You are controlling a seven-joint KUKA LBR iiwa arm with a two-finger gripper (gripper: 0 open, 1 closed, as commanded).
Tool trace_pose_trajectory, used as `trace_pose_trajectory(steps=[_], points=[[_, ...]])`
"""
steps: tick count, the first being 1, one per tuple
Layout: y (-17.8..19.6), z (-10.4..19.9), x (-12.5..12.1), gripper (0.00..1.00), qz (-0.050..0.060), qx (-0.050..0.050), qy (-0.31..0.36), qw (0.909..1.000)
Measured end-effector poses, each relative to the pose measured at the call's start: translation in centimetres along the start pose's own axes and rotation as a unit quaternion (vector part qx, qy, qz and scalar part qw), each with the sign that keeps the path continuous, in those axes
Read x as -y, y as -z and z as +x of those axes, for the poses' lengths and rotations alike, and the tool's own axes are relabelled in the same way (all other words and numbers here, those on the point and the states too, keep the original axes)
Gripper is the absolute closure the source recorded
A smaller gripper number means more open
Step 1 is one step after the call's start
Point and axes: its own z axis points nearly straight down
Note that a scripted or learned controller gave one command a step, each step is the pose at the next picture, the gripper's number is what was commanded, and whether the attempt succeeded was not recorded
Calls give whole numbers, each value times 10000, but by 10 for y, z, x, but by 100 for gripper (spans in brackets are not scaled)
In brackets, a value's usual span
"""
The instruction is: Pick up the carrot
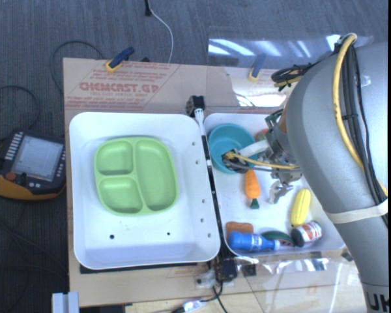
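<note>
The carrot (pixel 251 186) lies in the right bin (pixel 229 208), leafy end toward the near rim, just below the blue bowl (pixel 227 140); the gripper (pixel 278 189) hangs just right of it — whether it is parted or closed I cannot tell; a corn cob (pixel 301 205) sits further right; the left bin (pixel 85 240) carries a green divided plate (pixel 135 175).

A green three-compartment plate (pixel 135 175) lies in the middle of the left bin (pixel 85 240). In the right bin (pixel 238 204), a teal bowl (pixel 227 139) sits at the far left corner; a corn cob (pixel 301 205), can (pixel 306 233) and blue bottle (pixel 252 242) lie near the front edge.
</note>
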Motion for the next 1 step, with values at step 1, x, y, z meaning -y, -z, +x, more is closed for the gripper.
trace_pose_trajectory(steps=[1], points=[[10,1,-1,100,-12,-13,5,10000]])
